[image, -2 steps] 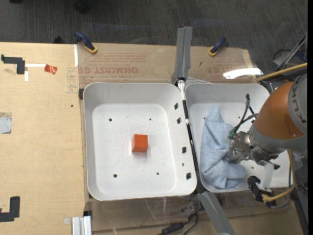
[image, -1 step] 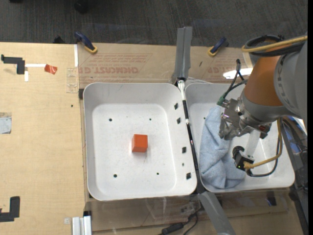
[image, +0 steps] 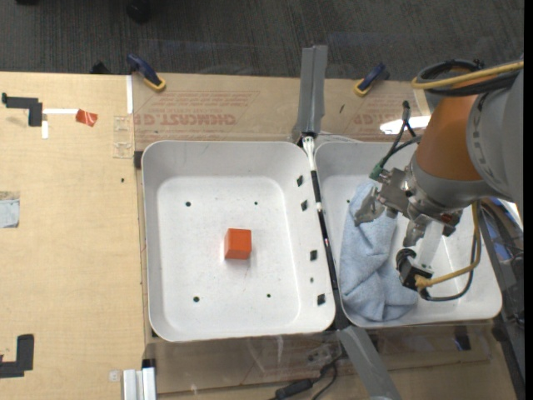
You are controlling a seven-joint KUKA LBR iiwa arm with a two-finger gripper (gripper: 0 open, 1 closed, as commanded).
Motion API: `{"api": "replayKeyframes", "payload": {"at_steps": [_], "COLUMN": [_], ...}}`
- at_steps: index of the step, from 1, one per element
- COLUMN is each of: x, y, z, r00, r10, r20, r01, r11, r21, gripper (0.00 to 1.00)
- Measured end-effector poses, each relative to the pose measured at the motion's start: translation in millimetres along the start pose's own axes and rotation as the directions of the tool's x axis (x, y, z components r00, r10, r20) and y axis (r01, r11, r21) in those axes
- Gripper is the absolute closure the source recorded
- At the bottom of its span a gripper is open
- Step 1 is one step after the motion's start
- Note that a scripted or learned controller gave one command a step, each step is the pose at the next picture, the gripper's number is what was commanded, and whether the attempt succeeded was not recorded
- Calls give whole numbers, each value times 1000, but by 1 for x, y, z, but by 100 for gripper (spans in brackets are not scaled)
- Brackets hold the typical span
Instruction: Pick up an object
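Note:
A pale blue-grey cloth (image: 372, 265) lies crumpled along the left side of the right bin (image: 466, 307). Its upper end reaches up against my gripper (image: 376, 205). The gripper hangs over that top end of the cloth, under the orange-banded wrist that comes in from the right. The arm's body hides the point where they meet. An orange-red cube (image: 238, 244) rests flat near the middle of the left bin (image: 166, 223), far from the gripper.
A grey divider post (image: 312, 90) stands behind the seam between the two bins. Blue-and-yellow clamps (image: 146, 71) hold the cardboard at the back. The wooden bench (image: 67, 248) stretches to the left.

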State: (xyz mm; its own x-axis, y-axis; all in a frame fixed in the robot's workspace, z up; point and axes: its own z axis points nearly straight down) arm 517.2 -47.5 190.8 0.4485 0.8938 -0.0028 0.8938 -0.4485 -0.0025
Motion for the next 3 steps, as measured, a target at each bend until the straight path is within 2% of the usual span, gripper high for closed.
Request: {"api": "replayKeyframes", "payload": {"at_steps": [1, 2, 3], "x": [-1, 36, 35], "y": [0, -17, -17], "z": [-8, 0, 0], "r00": [1000, 1000, 1000], "r10": [-1, 25, 25], "r20": [3, 1, 1], "r01": [1, -25, -25], "r11": [1000, 1000, 1000], "r21": [2, 2, 1], "gripper": [100, 100, 0]}}
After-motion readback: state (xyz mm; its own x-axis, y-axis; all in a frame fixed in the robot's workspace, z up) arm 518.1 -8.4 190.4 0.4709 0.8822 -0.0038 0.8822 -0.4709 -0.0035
